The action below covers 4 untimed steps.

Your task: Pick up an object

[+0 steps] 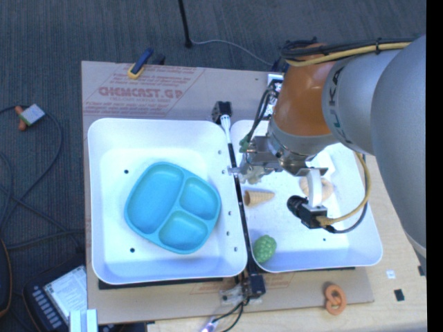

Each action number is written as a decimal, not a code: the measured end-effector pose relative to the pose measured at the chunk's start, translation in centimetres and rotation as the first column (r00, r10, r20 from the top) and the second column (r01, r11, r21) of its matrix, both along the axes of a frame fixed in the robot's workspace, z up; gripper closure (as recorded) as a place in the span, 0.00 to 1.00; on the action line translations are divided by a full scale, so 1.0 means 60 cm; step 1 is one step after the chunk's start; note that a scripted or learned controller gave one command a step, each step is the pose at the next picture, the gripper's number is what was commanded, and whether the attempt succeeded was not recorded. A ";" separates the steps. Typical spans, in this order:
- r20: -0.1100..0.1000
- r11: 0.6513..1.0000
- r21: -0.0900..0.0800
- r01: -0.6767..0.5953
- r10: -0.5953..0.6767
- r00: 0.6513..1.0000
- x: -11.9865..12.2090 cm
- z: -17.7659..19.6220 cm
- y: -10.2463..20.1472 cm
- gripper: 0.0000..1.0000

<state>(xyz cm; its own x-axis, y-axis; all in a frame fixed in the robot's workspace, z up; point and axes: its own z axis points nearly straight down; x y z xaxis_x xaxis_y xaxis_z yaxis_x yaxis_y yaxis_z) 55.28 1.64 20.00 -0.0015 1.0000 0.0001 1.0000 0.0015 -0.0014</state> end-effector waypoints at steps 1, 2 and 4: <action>0.001 1.000 -0.001 0.000 0.000 1.000 0.138 -0.027 0.064 1.00; 0.002 1.000 -0.002 0.000 0.000 1.000 0.193 -0.001 0.100 1.00; 0.000 1.000 0.000 -0.001 0.001 1.000 0.052 0.015 0.289 1.00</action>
